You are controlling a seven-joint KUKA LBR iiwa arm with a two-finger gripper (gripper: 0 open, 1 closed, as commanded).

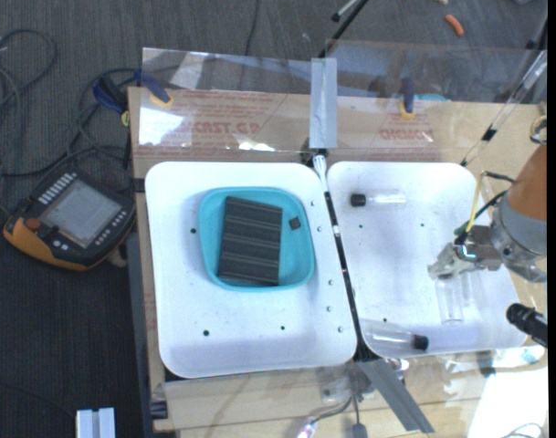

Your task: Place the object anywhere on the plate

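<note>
Teal plate (300,267): left bin, dark ridged block (251,241) already aboard.
Pincer (454,267): right bin, over clear tube (452,301); grip state unreadable.
Tip: centre on tube, descend squarely.

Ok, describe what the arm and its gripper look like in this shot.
The arm enters from the right: an orange band above a grey, rounded wrist section. The gripper is pale metal with clear-looking fingers. Thin yellow and dark cables run along its left side. No markings are legible.
</note>
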